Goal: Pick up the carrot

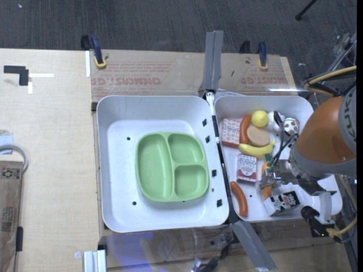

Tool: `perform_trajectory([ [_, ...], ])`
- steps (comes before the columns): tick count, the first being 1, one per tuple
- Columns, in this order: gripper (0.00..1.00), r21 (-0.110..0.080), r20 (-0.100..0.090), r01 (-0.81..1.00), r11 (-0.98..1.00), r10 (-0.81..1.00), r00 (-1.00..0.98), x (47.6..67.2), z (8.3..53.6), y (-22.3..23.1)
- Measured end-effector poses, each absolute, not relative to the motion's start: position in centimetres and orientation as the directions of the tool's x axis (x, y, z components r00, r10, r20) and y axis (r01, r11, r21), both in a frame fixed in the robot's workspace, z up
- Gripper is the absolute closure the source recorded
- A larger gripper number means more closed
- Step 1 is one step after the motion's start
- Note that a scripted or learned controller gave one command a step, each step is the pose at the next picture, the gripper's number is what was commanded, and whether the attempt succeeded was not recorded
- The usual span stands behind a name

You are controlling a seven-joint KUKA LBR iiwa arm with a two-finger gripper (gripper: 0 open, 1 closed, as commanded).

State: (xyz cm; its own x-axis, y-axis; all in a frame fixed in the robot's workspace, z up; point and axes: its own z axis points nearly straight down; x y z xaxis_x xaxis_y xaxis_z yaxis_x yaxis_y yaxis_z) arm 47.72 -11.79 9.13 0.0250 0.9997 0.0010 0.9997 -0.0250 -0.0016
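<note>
The carrot (266,192) is a small orange piece in the right bin (227,107), near the bin's front. Only its orange end shows, poking out just under the gripper; a bit of green (267,159) shows on the gripper's far side. The gripper (273,176) hangs low right over the carrot, at the end of the orange-banded arm (329,137) that reaches in from the right. The arm's body hides how the gripper meets the carrot.
Packed around the carrot are a red sausage (240,199), two red-and-white packets (247,168), a banana (256,149), a lemon (260,118), a tan bun (258,136) and a black-and-white card (283,200). The left bin (113,152) holds a green divided plate (172,166).
</note>
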Motion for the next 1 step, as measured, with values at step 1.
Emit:
perform_trajectory([
  [1,1.0,-0.002,-0.001,0.99,-0.138,0.99,0.138,50.19,19.06,-7.66],
])
